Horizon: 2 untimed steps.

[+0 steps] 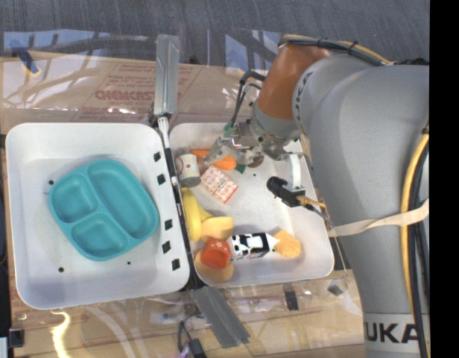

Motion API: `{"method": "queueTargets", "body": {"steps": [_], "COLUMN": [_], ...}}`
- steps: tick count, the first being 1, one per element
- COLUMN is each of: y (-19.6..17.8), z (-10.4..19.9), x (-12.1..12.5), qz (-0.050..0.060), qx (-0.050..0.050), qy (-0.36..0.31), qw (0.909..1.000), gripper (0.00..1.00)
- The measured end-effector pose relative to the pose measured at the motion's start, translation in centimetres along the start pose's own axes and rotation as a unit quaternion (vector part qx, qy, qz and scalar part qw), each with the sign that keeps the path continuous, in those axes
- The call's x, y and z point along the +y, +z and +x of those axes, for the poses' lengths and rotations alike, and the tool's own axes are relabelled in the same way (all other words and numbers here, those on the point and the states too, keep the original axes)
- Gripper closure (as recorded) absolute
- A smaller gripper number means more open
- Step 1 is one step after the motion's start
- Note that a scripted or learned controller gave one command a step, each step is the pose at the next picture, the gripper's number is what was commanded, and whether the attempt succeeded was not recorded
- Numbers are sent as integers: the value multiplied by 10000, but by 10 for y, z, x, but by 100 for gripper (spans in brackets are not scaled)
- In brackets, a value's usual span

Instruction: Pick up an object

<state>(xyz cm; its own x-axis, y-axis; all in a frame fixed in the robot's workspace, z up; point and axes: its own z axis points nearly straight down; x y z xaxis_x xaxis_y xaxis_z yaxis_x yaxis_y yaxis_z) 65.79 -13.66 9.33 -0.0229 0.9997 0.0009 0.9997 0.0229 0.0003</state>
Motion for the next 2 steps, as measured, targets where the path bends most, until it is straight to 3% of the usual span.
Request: {"method": "queueTargets", "body": {"steps": [1, 2], "y": [-8, -104], "z": [1, 95], "x": [-2, 4], "qz": [56, -38], "qx": [1, 4], "qy": [-35, -279], "qw": [10000, 9996], "gripper": [100, 100]}}
